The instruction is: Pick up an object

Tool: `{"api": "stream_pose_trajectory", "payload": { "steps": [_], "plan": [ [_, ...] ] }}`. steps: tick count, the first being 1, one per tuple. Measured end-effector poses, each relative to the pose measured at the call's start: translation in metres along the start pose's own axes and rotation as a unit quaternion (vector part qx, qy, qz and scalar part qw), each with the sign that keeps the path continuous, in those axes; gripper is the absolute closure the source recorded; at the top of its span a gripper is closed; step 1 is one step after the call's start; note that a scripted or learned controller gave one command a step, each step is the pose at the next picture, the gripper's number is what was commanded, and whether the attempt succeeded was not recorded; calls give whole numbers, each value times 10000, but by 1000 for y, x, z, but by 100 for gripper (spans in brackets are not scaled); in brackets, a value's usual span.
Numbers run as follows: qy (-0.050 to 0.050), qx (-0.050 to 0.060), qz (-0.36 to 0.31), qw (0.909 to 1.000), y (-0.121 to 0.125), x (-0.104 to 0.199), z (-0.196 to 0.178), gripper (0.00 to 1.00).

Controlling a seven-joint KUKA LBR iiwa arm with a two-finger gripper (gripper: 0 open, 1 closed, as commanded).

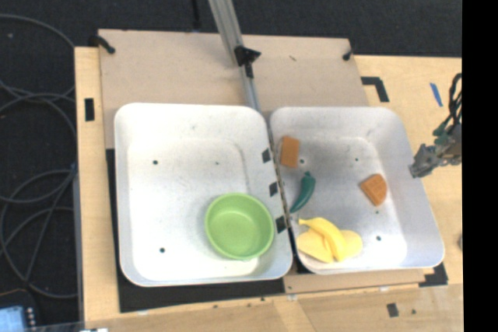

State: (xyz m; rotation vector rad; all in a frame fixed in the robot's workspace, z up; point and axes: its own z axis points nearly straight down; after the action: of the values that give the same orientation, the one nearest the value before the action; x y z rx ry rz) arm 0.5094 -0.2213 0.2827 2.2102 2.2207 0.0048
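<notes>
**Pincer at the right bin's edge, nothing seen in it**

Two white bins are seen side by side on the bench [194, 70]. In the left bin [179, 144] a green bowl [239, 225] is set upright near the front right corner, close to the wall shared with the other bin.

Four things are spread across the right bin [342, 128]. An orange block [289, 152] is placed near the back left, just beside the dividing wall. A second orange block [374, 189] is found toward the right side, tilted, well apart from the first. A green pepper [303, 191] is laid at a slant between the first block and the front, its lower end close to the divider. A yellow banana bunch [329, 240] is rested at the front of the bin, just below the pepper.

The pincer [430, 158] is seen at the right edge of the view, just outside the right bin's right rim, near the second orange block but apart from it. It is small and partly cut off; whether it is released or clenched cannot be told, and no object is seen in it. Dark cabling [454, 101] is seen above it.

A slanted metal rail [222, 8] is run from the top of the view down to the gap between the bins.
</notes>
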Motion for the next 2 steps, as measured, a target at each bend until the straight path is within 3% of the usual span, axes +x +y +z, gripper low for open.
{"api": "stream_pose_trajectory", "payload": {
  "steps": [2],
  "plan": [
    [18, 24, -17, 10000, 25, 114, -6, 100]
  ]
}}
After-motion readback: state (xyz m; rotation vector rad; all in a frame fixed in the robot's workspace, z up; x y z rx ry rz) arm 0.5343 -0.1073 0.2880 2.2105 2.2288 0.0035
